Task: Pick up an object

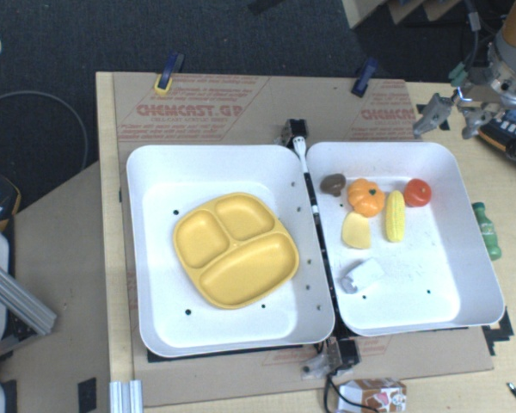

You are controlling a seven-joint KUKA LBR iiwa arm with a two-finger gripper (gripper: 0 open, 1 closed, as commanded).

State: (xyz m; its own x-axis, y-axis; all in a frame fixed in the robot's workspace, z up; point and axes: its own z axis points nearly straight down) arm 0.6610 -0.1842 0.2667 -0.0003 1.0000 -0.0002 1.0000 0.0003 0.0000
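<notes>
The tan cardboard-covered surface (241, 101) carries two shallow white plastic bins side by side. The left bin (155, 308) holds a yellow three-compartment plastic tray (235, 249), lying flat and turned at a slant near the bin's middle. The right bin (464, 291) holds a small cluster of toy foods in its upper half: a yellow corn cob (396, 215) standing lengthwise, an orange pumpkin-shaped piece (366, 196) just to its left, a red tomato-like ball (418, 192) just to its right, a pale yellow wedge (356, 231) below the pumpkin, and a small brown lump (333, 183) nearest the divider. Lower down lies a small white-and-grey piece (361, 275), apart from the rest. The metal end effector (454, 114) hangs at the upper right, above the surface just beyond the right bin's far edge, well apart from every item; its two fingers look spread, with nothing between them.
</notes>
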